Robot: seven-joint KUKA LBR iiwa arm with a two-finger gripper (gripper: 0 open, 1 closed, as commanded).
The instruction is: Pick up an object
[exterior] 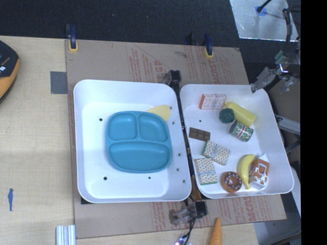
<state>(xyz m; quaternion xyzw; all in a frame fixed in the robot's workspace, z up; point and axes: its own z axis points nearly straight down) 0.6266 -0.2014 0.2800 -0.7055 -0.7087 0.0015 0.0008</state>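
Note:
The right bin [278, 137] holds several small items: a pink-and-white box [212, 101], a yellow cylinder [242, 114], a dark green ball [227, 116], a green can [240, 131], a brown bar [199, 134], two green patterned packets [215, 152] [205, 170], a doughnut [231, 181], a banana [246, 169] and a red-and-white packet [260, 173]. In the left bin [87, 137] lies a blue divided plate [138, 141] with a yellow piece [160, 111] at its far edge. My gripper [265, 78] is a grey shape just outside the right bin's far right corner, above none of the items.
Blue clamps [72, 37] [207, 44] pin the cardboard sheet under the bins. A yellow-and-black object [7, 68] sits at the left edge of the bench. An orange carrot-like piece [215, 234] lies in front of the right bin.

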